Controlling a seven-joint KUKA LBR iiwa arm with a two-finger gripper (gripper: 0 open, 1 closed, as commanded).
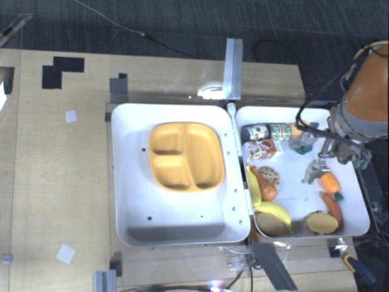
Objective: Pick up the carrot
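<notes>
Carrot [329, 182] lies in right bin [362, 224] beside jaws [314, 174], whose state I cannot tell.

A yellow three-compartment plastic plate [185, 156] lay in the white left bin [130, 181]. In the white right bin [292, 181], a small orange carrot [329, 182] had a green tip, beside a yellow banana [275, 212] and a brown speckled cookie [268, 175]. The desk [55, 181] was pale wood.

arm [364, 96]: orange band over grey wrist | black cable looping (thin) | gripper [317, 170]: grey metal
</notes>
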